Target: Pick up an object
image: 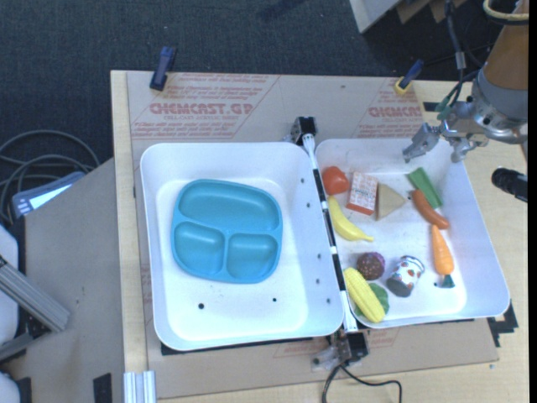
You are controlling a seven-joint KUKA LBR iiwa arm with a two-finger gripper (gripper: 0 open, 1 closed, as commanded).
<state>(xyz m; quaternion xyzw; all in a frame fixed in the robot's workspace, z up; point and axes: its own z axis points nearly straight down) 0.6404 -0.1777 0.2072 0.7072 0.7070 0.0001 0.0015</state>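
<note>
From my station I see the end effector (pixel 438 138) poised over the far edge of the right bin (pixel 482 263), its two fingers spread apart with nothing between them; I judge it is lined up to come down on something, but no object is chosen for me yet. Every candidate lies in that right bin, which makes sense, since the arm reaches in from that side. I count them: one small red tomato (pixel 335 179) near the divider, one red-and-white carton (pixel 362 193) touching a tan wedge (pixel 390 200), one banana (pixel 346 224) along the inner wall, one corn cob (pixel 366 295) with a bit of green beside it at the near corner, one dark reddish round piece (pixel 371 265), and one small grey-and-white item (pixel 406 275) I cannot identify. Two carrots: one with green leaves (pixel 426 196) lying nearest the fingers, another (pixel 442 254) closer to me. That makes nine pieces. The leafy carrot looks like the easiest reach to my eye. The left bin (pixel 159 250) holds one blue divided tray (pixel 226 230) with three compartments, likely the drop-off. Both bins sit side by side on the tabletop (pixel 210 107), clipped at the far corners by two blue clamps (pixel 162 67).
</note>
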